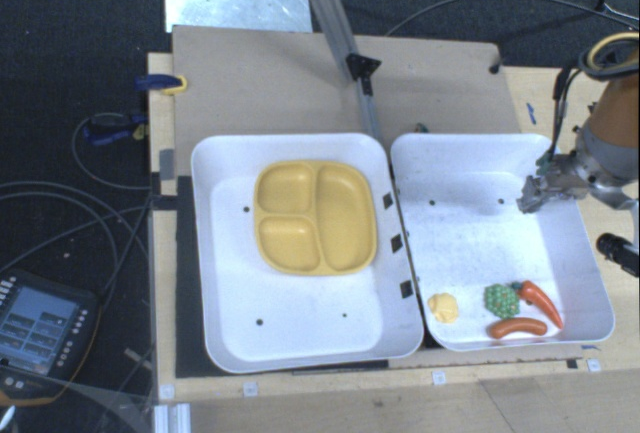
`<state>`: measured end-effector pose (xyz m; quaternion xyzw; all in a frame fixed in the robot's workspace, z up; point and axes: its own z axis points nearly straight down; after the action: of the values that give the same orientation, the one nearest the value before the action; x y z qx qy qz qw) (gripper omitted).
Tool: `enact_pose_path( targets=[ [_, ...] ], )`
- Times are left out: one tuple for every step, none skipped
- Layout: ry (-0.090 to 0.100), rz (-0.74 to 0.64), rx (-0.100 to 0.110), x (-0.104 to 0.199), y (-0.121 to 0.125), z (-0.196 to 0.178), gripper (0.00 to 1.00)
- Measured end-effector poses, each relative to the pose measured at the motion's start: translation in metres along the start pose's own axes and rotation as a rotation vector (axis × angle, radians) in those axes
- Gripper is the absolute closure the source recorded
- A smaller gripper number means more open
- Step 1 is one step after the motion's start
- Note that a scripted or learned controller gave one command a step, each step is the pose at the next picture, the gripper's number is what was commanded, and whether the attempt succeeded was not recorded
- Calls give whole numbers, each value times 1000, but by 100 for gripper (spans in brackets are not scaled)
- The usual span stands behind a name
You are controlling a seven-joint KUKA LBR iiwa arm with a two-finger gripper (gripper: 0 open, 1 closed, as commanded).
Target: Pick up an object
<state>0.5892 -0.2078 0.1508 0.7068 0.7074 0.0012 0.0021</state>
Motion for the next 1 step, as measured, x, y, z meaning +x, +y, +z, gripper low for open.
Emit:
enact_pose_path(
  targets=[
    [-1,-6,-4,5,2,-64,100]
  ],
)
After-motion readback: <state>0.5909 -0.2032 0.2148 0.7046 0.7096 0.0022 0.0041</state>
